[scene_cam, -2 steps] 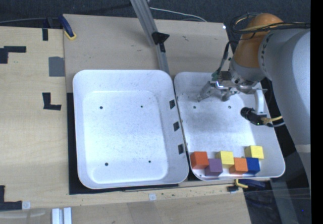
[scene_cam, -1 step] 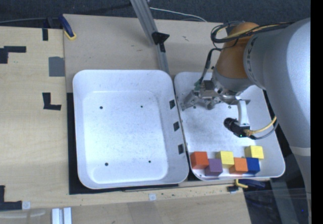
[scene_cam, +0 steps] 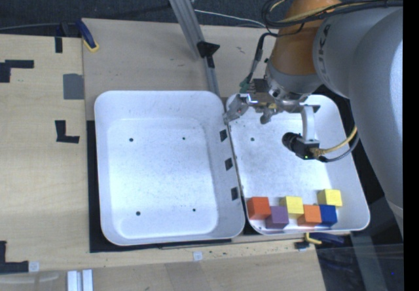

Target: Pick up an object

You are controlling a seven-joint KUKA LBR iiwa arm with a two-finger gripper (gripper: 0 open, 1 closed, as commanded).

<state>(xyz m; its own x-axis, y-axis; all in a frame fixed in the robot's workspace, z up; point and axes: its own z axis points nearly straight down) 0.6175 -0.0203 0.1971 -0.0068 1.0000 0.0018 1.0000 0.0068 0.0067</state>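
Several small blocks lie along the near edge of the right bin: an orange block, a purple block, a yellow block, a second orange block, a blue block and another yellow block. My gripper hangs over the far left corner of the right bin, close to the wall shared with the left bin. Its fingers stand open with nothing between them. The blocks are well apart from it, toward the near side.
The left bin lies beside the right one. A slanted metal post rises behind the bins. The grey arm covers the right bin's far right side. A black cable connector hangs over that bin's middle.
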